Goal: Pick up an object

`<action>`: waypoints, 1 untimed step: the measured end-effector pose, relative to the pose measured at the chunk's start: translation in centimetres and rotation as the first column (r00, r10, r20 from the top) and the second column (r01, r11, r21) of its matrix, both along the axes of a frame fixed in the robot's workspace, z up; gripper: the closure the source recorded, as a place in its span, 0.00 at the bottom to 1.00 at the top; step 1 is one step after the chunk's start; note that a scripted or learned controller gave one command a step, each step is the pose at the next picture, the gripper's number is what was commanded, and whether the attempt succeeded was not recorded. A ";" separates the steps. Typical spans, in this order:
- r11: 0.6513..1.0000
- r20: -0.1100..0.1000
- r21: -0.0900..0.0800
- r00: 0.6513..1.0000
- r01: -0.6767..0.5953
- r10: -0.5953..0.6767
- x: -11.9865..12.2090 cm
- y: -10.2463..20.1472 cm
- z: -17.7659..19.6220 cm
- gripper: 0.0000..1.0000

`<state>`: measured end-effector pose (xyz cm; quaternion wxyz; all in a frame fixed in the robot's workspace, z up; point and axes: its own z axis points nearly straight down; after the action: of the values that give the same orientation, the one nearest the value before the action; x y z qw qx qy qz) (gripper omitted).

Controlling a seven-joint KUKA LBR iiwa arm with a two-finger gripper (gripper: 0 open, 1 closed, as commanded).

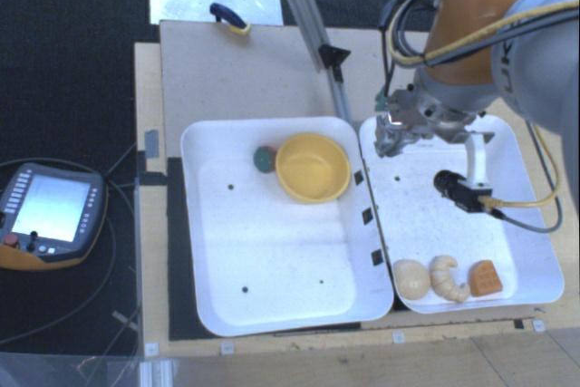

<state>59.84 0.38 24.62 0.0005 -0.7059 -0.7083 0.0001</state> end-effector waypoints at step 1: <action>1.000 0.000 0.000 1.000 0.000 0.000 -3.0 4.0 -1.3 1.00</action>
<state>56.81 4.34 23.36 0.0005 -0.7058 -0.7085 0.0000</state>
